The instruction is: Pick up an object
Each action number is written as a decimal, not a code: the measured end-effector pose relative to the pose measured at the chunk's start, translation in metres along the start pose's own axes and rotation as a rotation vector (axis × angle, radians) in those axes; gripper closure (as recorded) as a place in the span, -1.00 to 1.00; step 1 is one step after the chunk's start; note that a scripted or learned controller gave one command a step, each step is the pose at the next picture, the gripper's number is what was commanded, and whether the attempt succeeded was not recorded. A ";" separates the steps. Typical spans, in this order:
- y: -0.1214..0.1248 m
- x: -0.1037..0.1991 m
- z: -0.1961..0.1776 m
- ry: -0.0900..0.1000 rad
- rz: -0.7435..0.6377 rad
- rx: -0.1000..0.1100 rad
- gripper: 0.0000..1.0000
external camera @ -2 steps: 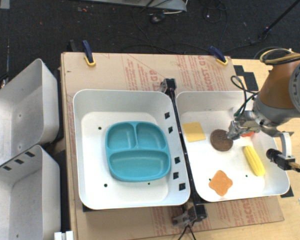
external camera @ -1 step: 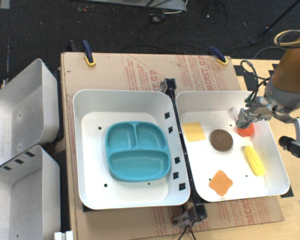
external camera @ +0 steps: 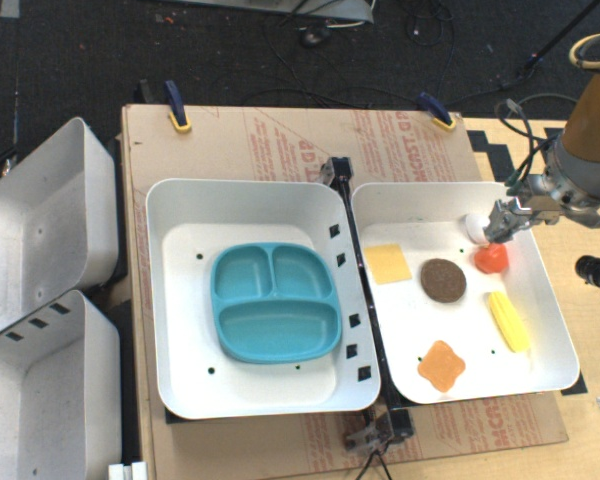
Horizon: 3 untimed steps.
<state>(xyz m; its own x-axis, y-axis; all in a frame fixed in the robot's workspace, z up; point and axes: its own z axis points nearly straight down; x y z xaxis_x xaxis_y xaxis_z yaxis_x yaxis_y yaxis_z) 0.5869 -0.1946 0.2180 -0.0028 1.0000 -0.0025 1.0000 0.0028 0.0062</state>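
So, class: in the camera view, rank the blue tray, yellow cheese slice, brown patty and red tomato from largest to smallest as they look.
1. blue tray
2. yellow cheese slice and brown patty, which look alike
3. red tomato

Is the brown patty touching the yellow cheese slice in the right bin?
Apart. The camera view shows a clear strip of white bin floor between the brown patty and the yellow cheese slice.

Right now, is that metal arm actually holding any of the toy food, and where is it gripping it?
It cannot be told. The tool hangs beside the red piece and a white object, with nothing seen in its grip.
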 end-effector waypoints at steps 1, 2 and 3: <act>-0.006 0.043 0.000 0.004 -0.004 0.007 1.00; -0.011 0.107 -0.005 0.005 -0.006 0.007 1.00; -0.026 0.158 -0.006 0.005 -0.005 0.008 1.00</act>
<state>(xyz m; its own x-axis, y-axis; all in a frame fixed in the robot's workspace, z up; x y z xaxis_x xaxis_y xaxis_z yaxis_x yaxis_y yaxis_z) 0.5606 -0.0364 0.2234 -0.0076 1.0000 0.0021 1.0000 0.0076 -0.0020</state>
